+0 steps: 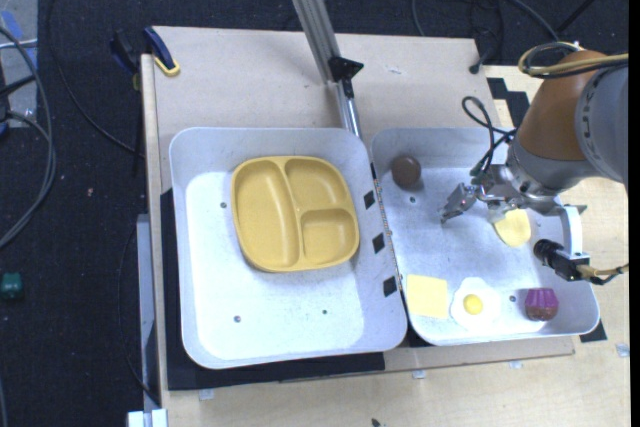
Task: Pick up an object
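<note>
In the right bin [585, 315], nearest, a cheese slice [428, 296], fried egg [474, 304] and purple piece [540, 304] are seen. Behind, a pale yellow piece [514, 228] is partly hidden by the tool [462, 204]; whether it is apart or together cannot be told. Farther, a brown ball [405, 172] lies. No writing is legible.

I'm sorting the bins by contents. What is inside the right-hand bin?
The right bin holds a brown ball, a yellow square slice, a fried egg, a purple piece and a pale yellow piece. The arm covers part of the bin's floor.
</note>
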Robot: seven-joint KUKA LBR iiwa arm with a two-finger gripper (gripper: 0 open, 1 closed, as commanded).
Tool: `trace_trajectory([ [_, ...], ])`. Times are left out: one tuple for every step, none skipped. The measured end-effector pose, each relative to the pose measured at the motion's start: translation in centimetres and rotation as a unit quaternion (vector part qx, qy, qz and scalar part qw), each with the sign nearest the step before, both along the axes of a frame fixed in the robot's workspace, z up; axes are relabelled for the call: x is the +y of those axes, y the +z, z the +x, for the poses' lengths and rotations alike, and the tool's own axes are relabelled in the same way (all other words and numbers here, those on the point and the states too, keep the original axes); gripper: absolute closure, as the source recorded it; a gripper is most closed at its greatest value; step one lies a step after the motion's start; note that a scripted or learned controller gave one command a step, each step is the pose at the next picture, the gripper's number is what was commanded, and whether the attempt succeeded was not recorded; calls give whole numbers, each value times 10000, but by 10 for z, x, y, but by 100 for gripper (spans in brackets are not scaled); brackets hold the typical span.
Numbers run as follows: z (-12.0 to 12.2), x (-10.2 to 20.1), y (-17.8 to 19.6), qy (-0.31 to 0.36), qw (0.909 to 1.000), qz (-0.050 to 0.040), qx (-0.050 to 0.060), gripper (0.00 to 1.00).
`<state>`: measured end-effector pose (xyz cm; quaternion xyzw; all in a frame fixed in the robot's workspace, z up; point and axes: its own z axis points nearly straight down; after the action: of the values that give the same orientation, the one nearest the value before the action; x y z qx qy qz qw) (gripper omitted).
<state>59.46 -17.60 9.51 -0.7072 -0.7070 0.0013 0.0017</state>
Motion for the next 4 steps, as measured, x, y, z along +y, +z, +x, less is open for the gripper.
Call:
trace_trajectory([
  [2,0,14,3,10000,-10,-33,100],
  [-1,0,77,12,10000,-14,-54,100],
  [9,4,126,22,10000,-15,-57,100],
  [10,5,169,20,10000,-14,-55,100],
])
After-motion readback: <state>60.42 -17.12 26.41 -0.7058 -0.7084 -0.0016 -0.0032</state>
